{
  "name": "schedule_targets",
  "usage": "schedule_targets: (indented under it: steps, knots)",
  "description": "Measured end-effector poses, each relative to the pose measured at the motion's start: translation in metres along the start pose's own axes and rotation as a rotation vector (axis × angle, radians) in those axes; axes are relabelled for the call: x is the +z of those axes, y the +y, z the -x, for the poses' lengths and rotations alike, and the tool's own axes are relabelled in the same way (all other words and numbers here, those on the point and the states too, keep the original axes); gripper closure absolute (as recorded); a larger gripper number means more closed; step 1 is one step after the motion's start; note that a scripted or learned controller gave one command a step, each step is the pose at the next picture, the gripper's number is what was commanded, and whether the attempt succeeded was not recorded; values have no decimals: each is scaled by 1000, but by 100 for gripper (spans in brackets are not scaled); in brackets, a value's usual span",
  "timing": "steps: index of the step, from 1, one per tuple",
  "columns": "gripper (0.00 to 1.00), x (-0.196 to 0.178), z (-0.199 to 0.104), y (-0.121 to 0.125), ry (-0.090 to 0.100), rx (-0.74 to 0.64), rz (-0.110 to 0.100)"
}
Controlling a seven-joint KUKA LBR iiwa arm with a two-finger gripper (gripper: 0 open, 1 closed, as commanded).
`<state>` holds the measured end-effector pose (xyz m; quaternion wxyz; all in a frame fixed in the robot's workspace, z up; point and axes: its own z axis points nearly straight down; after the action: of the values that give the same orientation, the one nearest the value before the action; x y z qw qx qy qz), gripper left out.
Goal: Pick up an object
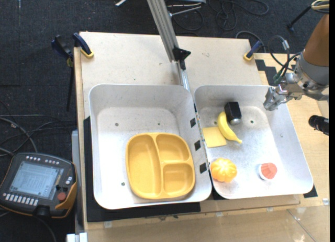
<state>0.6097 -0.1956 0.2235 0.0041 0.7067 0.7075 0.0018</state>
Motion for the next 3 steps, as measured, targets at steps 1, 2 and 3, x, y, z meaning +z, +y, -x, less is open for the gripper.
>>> schedule_targets:
  steps: [1, 2, 3]
  knots:
    - [100, -28, 0, 1, 1, -1, -3]
    - [100, -23, -55, -14, 5, -6, -10]
    - [100, -17, -115, -12, 6, -8, -9]
